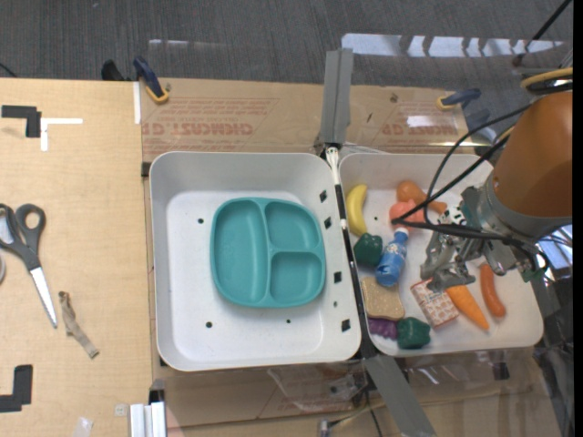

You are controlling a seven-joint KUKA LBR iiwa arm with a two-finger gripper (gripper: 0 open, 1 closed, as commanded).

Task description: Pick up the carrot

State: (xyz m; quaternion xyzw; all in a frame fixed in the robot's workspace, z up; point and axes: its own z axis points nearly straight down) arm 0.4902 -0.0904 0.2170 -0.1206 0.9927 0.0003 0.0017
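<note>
The carrot (pixel 468 307) is orange and tapered. It lies near the front right of the right bin (pixel 519 337), pointing toward the front right corner. My gripper (pixel 444 268) hangs just above and to the left of the carrot's thick end, over a small red and white box (pixel 436 304). The gripper is open, with nothing between its fingers. The arm's orange band (pixel 542 157) looms over the bin's right side.
The right bin also holds a banana (pixel 354 209), a blue bottle (pixel 393 257), a green pepper (pixel 367 249), a bread slice (pixel 383 300), a red sausage (pixel 493 291) and orange pieces (pixel 409 202). A teal divided plate (pixel 268 251) lies in the left bin (pixel 173 271). Scissors (pixel 29 248) rest on the bench.
</note>
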